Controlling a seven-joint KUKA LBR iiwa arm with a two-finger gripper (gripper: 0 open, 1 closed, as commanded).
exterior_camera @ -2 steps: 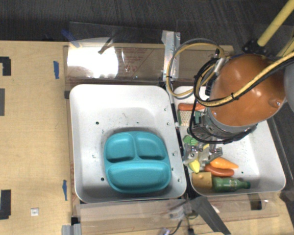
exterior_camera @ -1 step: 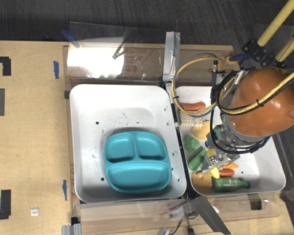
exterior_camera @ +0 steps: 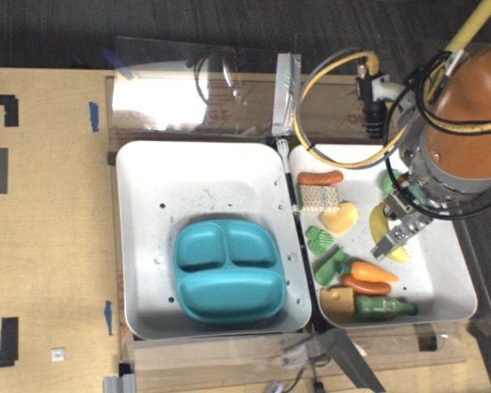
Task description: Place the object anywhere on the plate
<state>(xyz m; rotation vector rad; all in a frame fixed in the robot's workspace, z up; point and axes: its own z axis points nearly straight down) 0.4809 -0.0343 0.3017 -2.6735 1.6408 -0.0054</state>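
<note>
Fingers of the gripper [exterior_camera: 392, 240] pointed down at a slant, and from above it could not be told whether they were parted or closed; nothing could be seen held between them. The gripper hung low, well to the right of the teal plate [exterior_camera: 229, 273], over a yellow banana-like piece [exterior_camera: 380, 222] whose ends showed on either side of it. Whether it touched that piece could not be told.

The teal plate, with two small sections at the back and one wide section at the front, lay in the left bin [exterior_camera: 147, 170], towards that bin's near edge. Nothing lay on it.

All the toy foods sat to the right of the plate, in the right bin [exterior_camera: 452, 289], beyond the wall between the two bins. Nearest the plate, just past that wall, were a green leafy piece [exterior_camera: 318, 239], a dark green piece [exterior_camera: 331, 265] and a tan rounded piece [exterior_camera: 337, 301]. Further right of the plate lay an orange carrot [exterior_camera: 371, 272] and, beside the tan piece, a green bottle [exterior_camera: 386, 306] on its side. To the plate's upper right were a red sausage [exterior_camera: 320, 178], a pale waffle-like square [exterior_camera: 319, 196] touching it, and a yellow heart shape [exterior_camera: 340, 218].

The arm [exterior_camera: 462, 137], with its orange band, stood far to the plate's upper right, and a yellow cable [exterior_camera: 331, 64] looped behind the right bin.
</note>
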